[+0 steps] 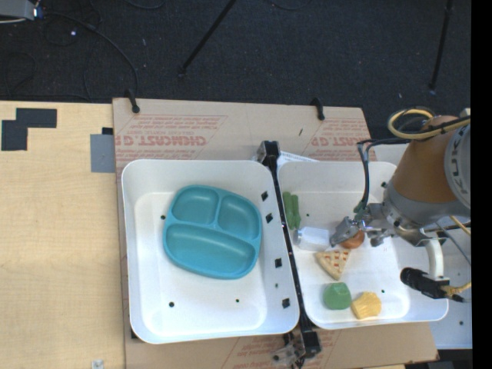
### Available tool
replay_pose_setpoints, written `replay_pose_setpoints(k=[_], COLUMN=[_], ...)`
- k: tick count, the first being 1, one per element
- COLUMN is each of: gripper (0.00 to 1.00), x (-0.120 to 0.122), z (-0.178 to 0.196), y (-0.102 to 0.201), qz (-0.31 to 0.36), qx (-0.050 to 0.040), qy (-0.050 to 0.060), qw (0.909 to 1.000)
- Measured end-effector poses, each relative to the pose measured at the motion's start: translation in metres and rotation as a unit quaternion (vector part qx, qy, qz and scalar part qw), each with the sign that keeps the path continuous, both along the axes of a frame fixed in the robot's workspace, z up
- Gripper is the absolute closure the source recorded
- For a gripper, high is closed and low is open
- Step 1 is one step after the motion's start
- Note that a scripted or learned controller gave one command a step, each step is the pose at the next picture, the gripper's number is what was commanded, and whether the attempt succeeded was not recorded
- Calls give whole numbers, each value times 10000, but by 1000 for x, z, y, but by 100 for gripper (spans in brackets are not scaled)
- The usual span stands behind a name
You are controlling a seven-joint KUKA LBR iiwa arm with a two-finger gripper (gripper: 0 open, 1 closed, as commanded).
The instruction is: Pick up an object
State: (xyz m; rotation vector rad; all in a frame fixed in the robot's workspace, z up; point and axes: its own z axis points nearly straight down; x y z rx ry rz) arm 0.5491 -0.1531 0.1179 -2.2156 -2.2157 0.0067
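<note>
Where the arm (430, 179) reaches in from the right, its tool (347, 233) sits low in the right bin (384, 314), over a small orange-brown object (353, 241) that seems to lie between its fingers, though I cannot tell for sure whether they grip it. Just below lies a tan waffle-like wedge (334, 263), then a green block (336, 296) touching a yellow piece (367, 305), with a green stick (291, 208) and a white piece (310, 238) near the divider. The left bin (146, 306) holds a teal sectioned plate (213, 231).
</note>
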Motion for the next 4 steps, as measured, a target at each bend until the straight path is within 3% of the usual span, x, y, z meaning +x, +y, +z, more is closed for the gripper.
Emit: replay_pose_setpoints(k=[1,2,4], gripper=[0,100,100], x=[0,0,-6], z=[-31,-19,81], y=[0,0,4], qz=[-9,-15,7], qx=[-15,-1,-13], qy=[-33,-27,-50], qw=[10000,10000,10000])
